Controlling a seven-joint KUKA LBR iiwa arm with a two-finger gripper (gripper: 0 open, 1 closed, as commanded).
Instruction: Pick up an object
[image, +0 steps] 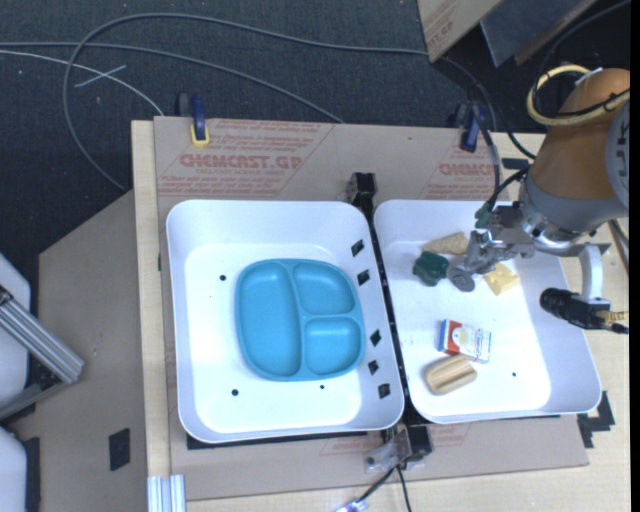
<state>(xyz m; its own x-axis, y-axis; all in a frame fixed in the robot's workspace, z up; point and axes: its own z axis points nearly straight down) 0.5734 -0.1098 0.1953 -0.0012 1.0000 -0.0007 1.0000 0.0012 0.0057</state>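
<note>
The bench (270, 140) carried two shallow white bins side by side, touching along their inner walls. The grey arm (580, 150) with its orange band reached in over the right bin's far right corner. The left bin (200, 230) held a blue divided plate (298, 318), which lay flat at the bin's middle, clear of all four walls. The right bin (560, 380) held the small loose things.

The gripper (468, 275) hung low over the far half of the right bin, about midway between its left and right walls. Whether it was open or closed could not be told, and nothing showed plainly in its grip.

A tan roll (450, 375) lay towards the right bin's near edge, left of middle. A red-and-white packet (465, 340) lay just beyond it, nearly touching. A pale yellow block (502, 280) lay just right of the gripper. A pale wedge (447, 244) lay on the far side of the gripper, close to it. A dark green piece (431, 266) lay just left of the gripper, near the bin's left wall. Whether the gripper touched it could not be told.
</note>
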